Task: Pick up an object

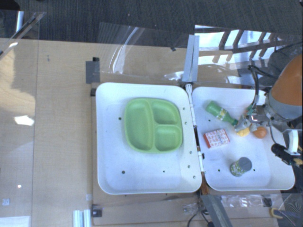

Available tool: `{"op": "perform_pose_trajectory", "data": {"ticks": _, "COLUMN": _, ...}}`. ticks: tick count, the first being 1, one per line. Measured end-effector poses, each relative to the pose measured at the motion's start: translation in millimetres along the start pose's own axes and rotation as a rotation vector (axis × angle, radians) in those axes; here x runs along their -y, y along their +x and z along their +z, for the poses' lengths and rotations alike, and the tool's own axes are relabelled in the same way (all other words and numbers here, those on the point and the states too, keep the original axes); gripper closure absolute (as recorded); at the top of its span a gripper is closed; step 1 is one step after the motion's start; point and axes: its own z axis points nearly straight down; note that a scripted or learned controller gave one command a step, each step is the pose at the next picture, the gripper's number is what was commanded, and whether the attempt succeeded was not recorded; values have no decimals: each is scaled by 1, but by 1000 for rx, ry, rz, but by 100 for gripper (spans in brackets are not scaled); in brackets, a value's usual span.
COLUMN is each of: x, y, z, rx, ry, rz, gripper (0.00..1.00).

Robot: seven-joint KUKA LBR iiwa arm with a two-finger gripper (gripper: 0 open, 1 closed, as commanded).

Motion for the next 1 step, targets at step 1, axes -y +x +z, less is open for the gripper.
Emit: {"op": "perform_pose_trajectory", "data": {"ticks": 1, "x": -51, "y": 36, "z": -88, "rx": 0, "ry": 1, "rz": -18, "gripper": 100}}
